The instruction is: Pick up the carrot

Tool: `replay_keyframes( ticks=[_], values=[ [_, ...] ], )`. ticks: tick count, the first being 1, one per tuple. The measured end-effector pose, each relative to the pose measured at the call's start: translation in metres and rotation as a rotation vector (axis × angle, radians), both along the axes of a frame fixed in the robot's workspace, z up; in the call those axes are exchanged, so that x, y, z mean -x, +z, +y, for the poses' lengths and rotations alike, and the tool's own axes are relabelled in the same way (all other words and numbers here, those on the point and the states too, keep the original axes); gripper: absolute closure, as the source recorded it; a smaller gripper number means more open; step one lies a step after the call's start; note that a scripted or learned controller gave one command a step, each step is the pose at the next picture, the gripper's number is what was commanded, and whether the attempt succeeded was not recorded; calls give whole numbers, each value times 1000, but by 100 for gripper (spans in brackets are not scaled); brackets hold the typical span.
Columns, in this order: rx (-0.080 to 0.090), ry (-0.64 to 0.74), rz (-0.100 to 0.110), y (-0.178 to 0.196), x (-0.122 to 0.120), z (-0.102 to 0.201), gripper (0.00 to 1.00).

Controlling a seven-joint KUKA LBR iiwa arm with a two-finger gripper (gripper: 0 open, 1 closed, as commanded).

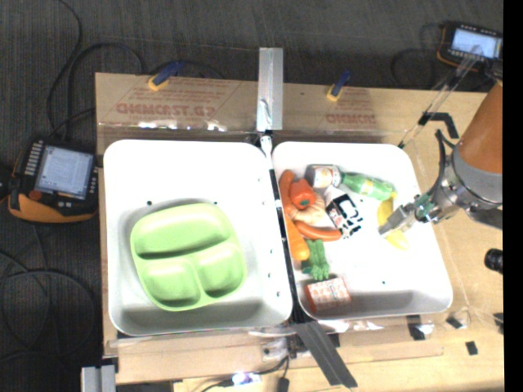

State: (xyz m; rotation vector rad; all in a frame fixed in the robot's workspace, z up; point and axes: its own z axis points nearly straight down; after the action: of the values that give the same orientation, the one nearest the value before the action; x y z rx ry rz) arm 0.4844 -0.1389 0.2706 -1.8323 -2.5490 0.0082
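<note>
The carrot [291,229] is a long orange piece lying along the left wall of the right bin [417,280], with its green top [315,260] pointing toward the front. It lies in a pile with an orange-red pepper [301,194] and a sausage-like piece [320,230]. My gripper [398,220] hangs low over the right half of that bin, well to the right of the carrot. It sits just above a yellow item [385,211]. Nothing of the carrot is near it.
The right bin also holds a can [323,174], a green bottle [368,187], a black-and-white packet [345,213] and a red box [327,293]. A green divided plate [189,256] lies in the left bin [131,166].
</note>
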Motion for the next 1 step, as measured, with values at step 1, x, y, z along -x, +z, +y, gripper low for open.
replay_keyframes(
  ticks=[1],
  values=[
    [-3, 19, 1, -53, 0, 23, 100]
  ],
)
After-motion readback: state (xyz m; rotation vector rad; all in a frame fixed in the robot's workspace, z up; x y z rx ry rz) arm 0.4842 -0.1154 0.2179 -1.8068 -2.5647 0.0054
